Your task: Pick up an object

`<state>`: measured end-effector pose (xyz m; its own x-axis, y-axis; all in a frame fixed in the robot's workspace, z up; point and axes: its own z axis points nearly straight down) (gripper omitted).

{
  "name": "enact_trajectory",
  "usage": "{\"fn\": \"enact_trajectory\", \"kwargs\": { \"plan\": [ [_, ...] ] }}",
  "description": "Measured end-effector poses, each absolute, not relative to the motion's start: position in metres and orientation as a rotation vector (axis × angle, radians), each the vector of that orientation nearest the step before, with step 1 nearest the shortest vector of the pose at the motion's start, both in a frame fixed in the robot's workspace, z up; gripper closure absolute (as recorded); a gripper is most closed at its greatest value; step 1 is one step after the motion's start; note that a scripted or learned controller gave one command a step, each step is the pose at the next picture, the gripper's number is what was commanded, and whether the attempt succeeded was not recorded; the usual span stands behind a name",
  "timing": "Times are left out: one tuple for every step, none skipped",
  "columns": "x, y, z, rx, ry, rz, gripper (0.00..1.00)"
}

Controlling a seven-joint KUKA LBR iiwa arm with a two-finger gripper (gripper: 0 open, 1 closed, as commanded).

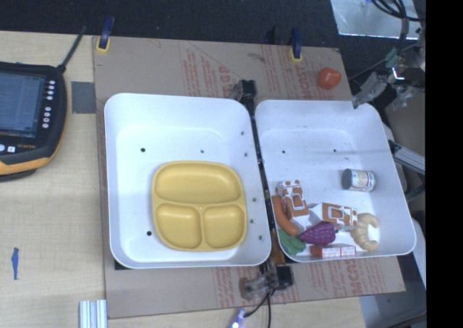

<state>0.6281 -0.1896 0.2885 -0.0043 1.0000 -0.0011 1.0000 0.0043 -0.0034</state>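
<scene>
The right bin [325, 127] holds a cluster of small toys along its near edge. Among them are an orange carrot [283, 216], a purple bunch of grapes [318, 233], a green leaf piece [291, 242] and a beige croissant [366, 231]. Two white and orange cartons [293, 195] [340, 213] lie beside them, and a small red and white packet [336, 251] rests at the front rim. A small grey can [359, 179] lies on its side, apart from the cluster. In the left bin [130, 131] sits a yellow three-part plate [199, 205].
A red ball [329, 77] rests on the cardboard behind the right bin. A teach pendant with an orange rim [25, 116] sits at far left. Cables and a metal bracket [387, 80] crowd the upper right corner. Blue clamps [105, 32] hold the cardboard's back edge.
</scene>
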Motion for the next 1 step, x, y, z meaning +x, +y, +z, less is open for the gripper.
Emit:
{"fn": "enact_trajectory", "kwargs": {
  "plan": [
    [0.5879,-0.212,0.1445,-2.213,-2.224,0.008,0.0]
  ]
}}
